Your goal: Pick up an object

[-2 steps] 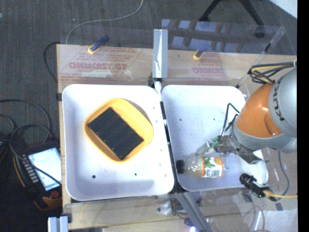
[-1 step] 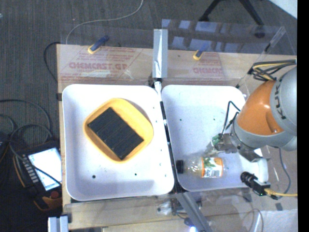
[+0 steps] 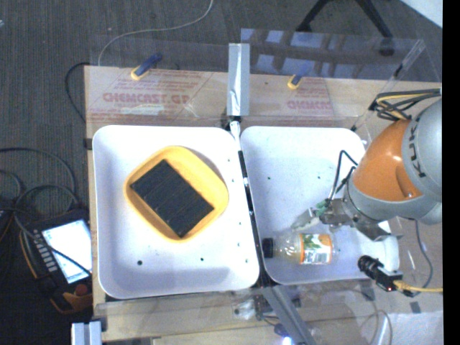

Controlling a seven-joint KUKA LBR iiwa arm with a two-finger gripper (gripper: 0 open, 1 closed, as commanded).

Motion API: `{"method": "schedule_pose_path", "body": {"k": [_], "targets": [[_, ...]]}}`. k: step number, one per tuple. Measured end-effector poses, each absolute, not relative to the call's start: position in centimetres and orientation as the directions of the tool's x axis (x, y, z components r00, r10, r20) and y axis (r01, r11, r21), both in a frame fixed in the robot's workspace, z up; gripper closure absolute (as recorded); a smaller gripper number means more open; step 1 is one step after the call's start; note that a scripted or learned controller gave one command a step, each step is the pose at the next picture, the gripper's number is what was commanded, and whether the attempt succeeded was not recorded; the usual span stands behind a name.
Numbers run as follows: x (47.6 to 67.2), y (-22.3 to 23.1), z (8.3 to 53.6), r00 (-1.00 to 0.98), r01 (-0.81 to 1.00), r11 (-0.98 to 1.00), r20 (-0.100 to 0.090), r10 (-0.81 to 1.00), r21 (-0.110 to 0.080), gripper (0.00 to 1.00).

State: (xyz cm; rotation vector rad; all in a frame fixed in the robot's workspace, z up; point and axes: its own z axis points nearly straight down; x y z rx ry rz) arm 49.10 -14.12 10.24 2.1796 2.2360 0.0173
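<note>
A small clear plastic bottle (image 3: 305, 248) with an orange and green label and a black cap lies on its side near the front edge of the right bin (image 3: 287, 164), cap pointing left. My gripper (image 3: 325, 214) hangs just above and behind the bottle, mostly hidden under the grey and orange wrist (image 3: 392, 178). In the left bin (image 3: 115, 264) rests a yellow dish (image 3: 208, 175) with a flat black ribbed pad (image 3: 172, 196) lying in it.
A raised divider (image 3: 244, 185) runs between the two bins. Cables loop from the arm at the right bin's far right corner. A tablet and cords lie on the floor to the left of the bench.
</note>
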Motion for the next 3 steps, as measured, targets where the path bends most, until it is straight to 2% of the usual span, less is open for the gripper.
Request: {"method": "schedule_pose_path", "body": {"k": [1,2,3], "targets": [[48.9,-15.4,9.2,0.046,0.999,-0.046,0.004,0.999,0.013,0.0],[49.1,-15.4,10.2,0.045,0.999,-0.045,0.003,0.999,0.018,1.0],[49.1,-15.4,10.2,0.045,0.999,-0.045,0.003,0.999,0.018,0.0]]}}
